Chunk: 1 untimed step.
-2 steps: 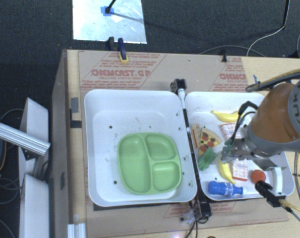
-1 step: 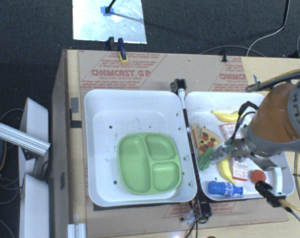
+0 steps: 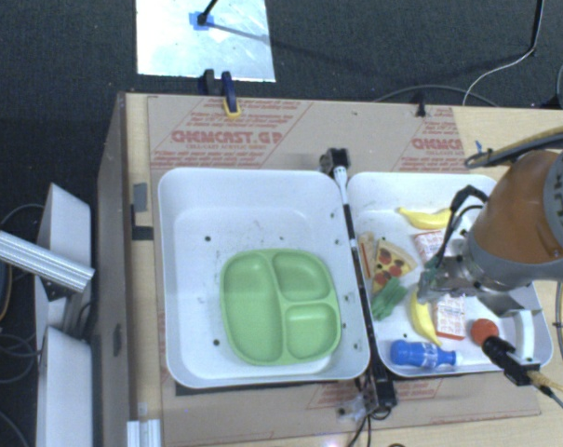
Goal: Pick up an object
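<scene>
Gripper (image 3: 436, 282) hangs low in the right bin (image 3: 383, 189), at the middle right of the frame, its tip over the clutter where a green toy (image 3: 389, 298), a yellow banana (image 3: 421, 317) and a white-and-red packet (image 3: 449, 318) lie close together; whether the claw is apart or together I cannot tell, since the grey wrist and orange band cover it from above; nothing can be seen clamped in it; the step in hand looks like the reach down onto a target, not yet a lift; the next move, by my reckoning, calls for settling on one item and closing squarely on it, since the neighbours crowd so near that a stray catch or a glancing miss seems likely; other candidates lie around: a pizza-slice toy (image 3: 385, 261) just left of the claw, a second banana (image 3: 426, 217) toward the upper part of the bin, a blue bottle (image 3: 421, 355) at the lower edge, a small red-orange ball (image 3: 484, 330) at lower right; the left bin (image 3: 193, 203) bears a green divided plate (image 3: 281, 306); the arm hides the bin's right part, and the packet's print is too small to read.
</scene>
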{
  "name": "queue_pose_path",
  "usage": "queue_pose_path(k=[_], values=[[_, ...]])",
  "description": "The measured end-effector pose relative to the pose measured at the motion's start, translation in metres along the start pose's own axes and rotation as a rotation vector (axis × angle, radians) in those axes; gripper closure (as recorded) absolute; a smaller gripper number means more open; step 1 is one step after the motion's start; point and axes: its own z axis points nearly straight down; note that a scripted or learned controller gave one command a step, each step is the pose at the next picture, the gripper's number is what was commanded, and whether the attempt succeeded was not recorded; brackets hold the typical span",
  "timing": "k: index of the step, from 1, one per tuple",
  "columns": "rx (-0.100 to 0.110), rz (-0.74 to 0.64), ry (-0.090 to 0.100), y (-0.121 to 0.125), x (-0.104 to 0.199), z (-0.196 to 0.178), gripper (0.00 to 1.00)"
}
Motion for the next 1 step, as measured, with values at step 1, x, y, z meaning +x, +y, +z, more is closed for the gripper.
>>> queue_pose_path(k=[1], values=[[0.000, 0.000, 0.000, 0.0000, 0.0000, 0.0001, 0.00]])
